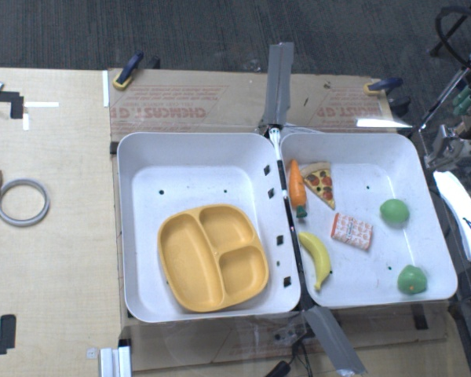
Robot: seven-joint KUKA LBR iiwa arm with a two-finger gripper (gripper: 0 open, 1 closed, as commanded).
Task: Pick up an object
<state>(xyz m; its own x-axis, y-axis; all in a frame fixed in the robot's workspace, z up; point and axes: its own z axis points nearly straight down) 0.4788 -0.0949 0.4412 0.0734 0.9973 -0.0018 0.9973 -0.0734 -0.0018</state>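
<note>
On the far left, a grey tape roll (22, 203) lies flat on the wooden bench (55, 289), well apart from both bins. Behind the bins lies a cardboard sheet (188, 104), with 1 blue clamp (128, 69) at its left corner and another blue clamp (385, 86) near its right corner.

The left bin (141, 171) holds 1 thing: a yellow plate (212, 256) with 3 compartments. It lies flat in the front half of the bin, close to the front wall.

The right bin (408, 163) holds 6 small things, any of them open to a grasp from above:
- An orange carrot (297, 185) lies along the left wall, touching or nearly touching it.
- A pizza slice (320, 184) sits just beside the carrot.
- A yellow banana (317, 259) curves along the same wall, nearer the front.
- A red and white packet (352, 232) lies flat between the banana and the green ball (394, 211).
- A second green fruit (412, 280) rests in the front right corner, close against the wall.

Dark cables (455, 93) hang beyond the bench's right side.
</note>
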